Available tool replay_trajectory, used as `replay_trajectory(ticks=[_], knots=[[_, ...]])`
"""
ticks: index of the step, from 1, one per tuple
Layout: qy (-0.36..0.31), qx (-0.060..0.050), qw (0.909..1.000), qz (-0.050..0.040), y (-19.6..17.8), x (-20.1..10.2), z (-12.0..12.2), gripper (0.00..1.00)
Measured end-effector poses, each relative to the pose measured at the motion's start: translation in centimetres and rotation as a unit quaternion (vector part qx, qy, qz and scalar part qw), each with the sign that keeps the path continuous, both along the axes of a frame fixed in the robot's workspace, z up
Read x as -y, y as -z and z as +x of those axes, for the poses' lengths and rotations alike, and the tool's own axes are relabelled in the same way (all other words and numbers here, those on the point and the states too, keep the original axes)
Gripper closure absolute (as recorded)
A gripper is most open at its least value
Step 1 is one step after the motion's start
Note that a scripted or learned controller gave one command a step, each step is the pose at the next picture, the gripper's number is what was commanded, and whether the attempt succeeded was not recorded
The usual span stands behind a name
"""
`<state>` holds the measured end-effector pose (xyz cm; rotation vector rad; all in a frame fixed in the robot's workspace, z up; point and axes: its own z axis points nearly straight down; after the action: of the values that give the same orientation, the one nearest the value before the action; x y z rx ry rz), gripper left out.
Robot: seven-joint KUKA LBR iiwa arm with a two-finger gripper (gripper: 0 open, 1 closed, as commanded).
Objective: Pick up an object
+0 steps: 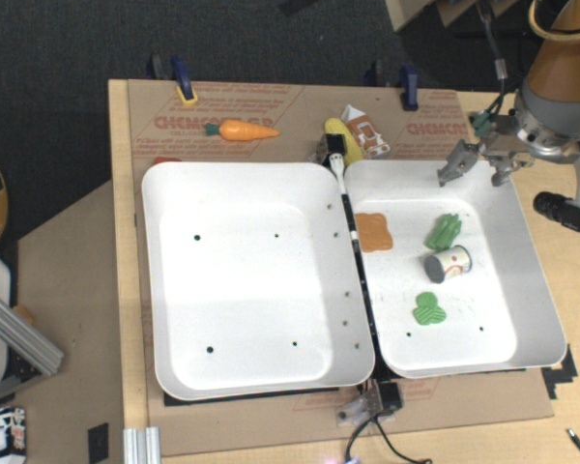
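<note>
Grey and orange, the arm (561,56) is cut off at the frame's upper right. Its gripper (479,165) hangs over the right bin's (522,346) far edge, fingers spread apart, holding nothing. Below it lie a green toy (445,230), small can (449,263), and orange slab (374,232).

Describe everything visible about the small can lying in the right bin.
The small can is a short cylinder lying on its side on the right bin's floor. Its dark grey end faces lower left; its body carries a pale label with reddish marks. It sits just below the upper green toy, close to or touching it, with the orange square to its left. The gripper hangs apart, above.
</note>
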<state>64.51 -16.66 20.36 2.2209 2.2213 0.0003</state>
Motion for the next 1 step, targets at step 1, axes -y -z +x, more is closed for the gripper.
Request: replay_trajectory(ticks=[1], knots=[[0.001, 0.000, 1.0000, 0.0029, 10.71, 5.80, 0.13, 0.00]])
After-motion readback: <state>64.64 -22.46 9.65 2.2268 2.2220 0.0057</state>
